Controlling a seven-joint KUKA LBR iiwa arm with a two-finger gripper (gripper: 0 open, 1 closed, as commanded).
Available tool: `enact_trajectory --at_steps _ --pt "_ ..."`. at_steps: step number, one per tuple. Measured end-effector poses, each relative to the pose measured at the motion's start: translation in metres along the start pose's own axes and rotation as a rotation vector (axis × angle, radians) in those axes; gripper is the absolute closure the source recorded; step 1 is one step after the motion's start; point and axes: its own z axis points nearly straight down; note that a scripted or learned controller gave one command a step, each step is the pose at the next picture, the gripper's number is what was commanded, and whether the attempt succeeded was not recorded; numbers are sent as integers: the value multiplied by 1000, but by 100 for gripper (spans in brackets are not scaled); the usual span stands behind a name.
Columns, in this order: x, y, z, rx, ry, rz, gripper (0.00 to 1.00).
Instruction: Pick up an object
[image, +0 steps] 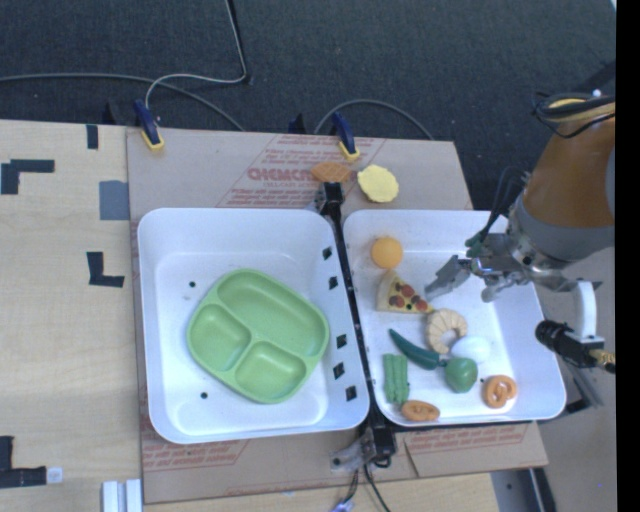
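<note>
Two shallow white bins sat side by side on the desk (60, 300), which carried a cardboard sheet (290, 170) under them. The left bin (160, 240) held a green divided plate (259, 335) lying flat near its middle. The right bin (530, 400) held a scatter of toy food: an orange ball (387, 251) toward the far side, a pizza slice (401, 296) just nearer than it, a pale shrimp-like piece (446, 326) to the right of the slice, a white egg-like piece (472, 348) beside that, a dark green pepper (412, 350) lying at a slant, a green round vegetable (460, 374) touching its right end, a bundle of green beans (396, 378) by the bin's left wall, an orange piece (419, 409) at the near edge, and an orange pretzel-like ring (498, 390) toward the near right corner.

Outside the bins, on the cardboard at the far side, lay a yellow round piece (378, 184) and a brownish piece (331, 172) beside it. Two blue and yellow clamps (150, 125) gripped the cardboard's far edge.

The arm (570, 190) reached in from the right, over the right bin. Its hand (450, 275) hung above the bin floor, to the right of the pizza slice and apart from it, fingers spread in a released state with nothing between them.
</note>
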Motion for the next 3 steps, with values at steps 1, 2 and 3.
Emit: enact_trajectory --at_steps 1,2,3 --pt "-26 -43 154 -1 1 1 0" --pt "1 31 153 -8 -1 -1 0" --pt "0 30 143 -7 -3 -1 100"
